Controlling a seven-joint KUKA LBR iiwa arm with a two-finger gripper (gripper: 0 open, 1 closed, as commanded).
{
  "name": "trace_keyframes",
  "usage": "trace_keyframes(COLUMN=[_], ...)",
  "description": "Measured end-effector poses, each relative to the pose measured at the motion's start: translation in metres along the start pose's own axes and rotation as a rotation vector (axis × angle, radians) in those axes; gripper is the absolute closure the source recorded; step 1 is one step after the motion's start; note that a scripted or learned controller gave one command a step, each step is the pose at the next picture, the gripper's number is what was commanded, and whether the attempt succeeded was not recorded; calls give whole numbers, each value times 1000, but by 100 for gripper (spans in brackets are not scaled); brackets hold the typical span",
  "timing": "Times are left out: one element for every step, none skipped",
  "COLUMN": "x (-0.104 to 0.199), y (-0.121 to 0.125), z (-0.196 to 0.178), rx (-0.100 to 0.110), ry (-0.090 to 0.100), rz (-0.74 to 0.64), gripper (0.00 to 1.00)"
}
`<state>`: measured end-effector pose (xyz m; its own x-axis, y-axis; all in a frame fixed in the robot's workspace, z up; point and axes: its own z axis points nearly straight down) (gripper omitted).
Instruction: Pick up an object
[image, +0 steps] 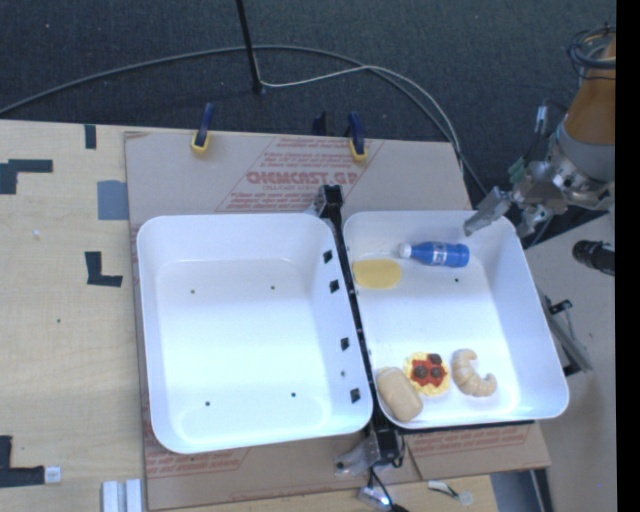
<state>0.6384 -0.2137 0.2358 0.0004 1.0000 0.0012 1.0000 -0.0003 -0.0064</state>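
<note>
In the right bin (520, 300), a bread roll (398, 393), small pizza (428, 371) and croissant (473, 372) sit nearest; farther back lie a yellow disc (377, 273) and a blue bottle (436, 254). Cardboard (290, 175) reads "CHEMCAST". The gripper (487, 213) hovers over the bin's far corner, its closure impossible to tell.

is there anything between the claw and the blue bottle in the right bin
Nothing visible does. The claw hangs over the far right corner of the right bin, and the blue bottle lies on its side just to the left of it, with bare white floor between. The yellow piece sits beyond the bottle.
</note>
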Motion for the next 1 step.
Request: trace_keyframes(x=[0], y=[1], z=[-4], rx=[-6], ry=[-1], rz=[-1], gripper=[0])
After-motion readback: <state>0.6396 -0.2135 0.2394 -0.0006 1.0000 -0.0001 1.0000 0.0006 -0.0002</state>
